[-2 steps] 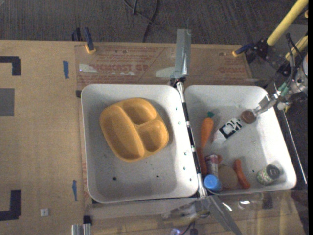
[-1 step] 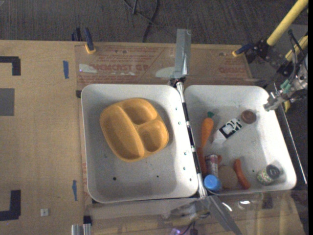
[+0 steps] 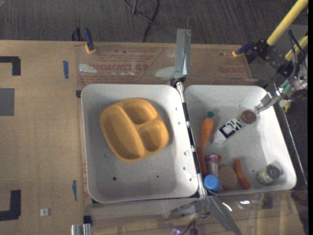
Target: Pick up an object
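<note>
My gripper [image 3: 265, 102] reaches in over the far right corner of the right bin [image 3: 279, 136]. Its tip hangs just up and right of a small brown disc [image 3: 248, 116]. A black-and-white packet [image 3: 230, 128] lies to the left of the disc, and an orange carrot [image 3: 207, 130] lies beside that. Along the near side of the bin are a bottle with a blue cap [image 3: 212, 182], a tan round piece [image 3: 227, 177], a red sausage [image 3: 241, 173] and a small round tin [image 3: 269, 174]. Nothing shows in the gripper.
The left bin [image 3: 98, 180] holds a yellow divided plate [image 3: 133, 129]. A metal divider [image 3: 188, 141] runs between the two bins. The wooden bench [image 3: 39, 131] stretches to the left. A yellow pole [image 3: 289, 16] and cables sit at the far right.
</note>
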